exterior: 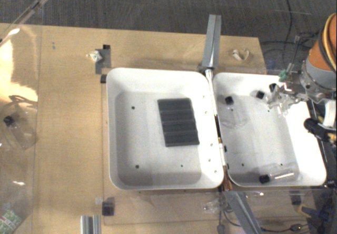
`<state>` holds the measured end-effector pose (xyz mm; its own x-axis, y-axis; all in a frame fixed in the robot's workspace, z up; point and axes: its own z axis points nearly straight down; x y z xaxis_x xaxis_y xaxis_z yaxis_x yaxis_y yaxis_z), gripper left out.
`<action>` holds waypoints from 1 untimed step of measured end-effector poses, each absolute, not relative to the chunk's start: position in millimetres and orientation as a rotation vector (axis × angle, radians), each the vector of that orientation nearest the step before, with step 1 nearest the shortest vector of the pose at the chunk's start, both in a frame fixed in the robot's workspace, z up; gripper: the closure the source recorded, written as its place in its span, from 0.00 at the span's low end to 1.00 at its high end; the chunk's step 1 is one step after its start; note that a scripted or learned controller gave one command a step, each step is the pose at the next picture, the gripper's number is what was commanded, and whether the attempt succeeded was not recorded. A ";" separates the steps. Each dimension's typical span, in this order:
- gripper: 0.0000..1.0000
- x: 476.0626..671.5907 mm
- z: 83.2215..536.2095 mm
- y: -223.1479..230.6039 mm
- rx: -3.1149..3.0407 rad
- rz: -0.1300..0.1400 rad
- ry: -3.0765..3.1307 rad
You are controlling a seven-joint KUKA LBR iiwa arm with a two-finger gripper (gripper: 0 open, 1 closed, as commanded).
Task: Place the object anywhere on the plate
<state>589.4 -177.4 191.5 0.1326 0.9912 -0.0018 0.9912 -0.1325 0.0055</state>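
Observation:
A dark grey ribbed plate (179, 122) lies flat in the middle of the left bin (118, 138). In the right bin (303, 169) lie clear plastic objects with black caps: one near the left wall (230, 102), one at the far side (260, 94), one by the near wall (274, 176). My gripper (279, 99) hangs over the far right part of the right bin, just right of the far capped object. Whether it touches or holds anything is too small to tell.
A grey metal post (211, 43) rises behind the seam between the bins. A clear plastic object (16, 122) lies on the wooden bench at far left. Small black blocks (107, 207) sit at the left bin's corners. Cables run at right.

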 end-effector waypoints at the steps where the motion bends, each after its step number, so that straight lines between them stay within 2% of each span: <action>1: 1.00 650.7 208.8 -125.1 2.582 0.003 1.784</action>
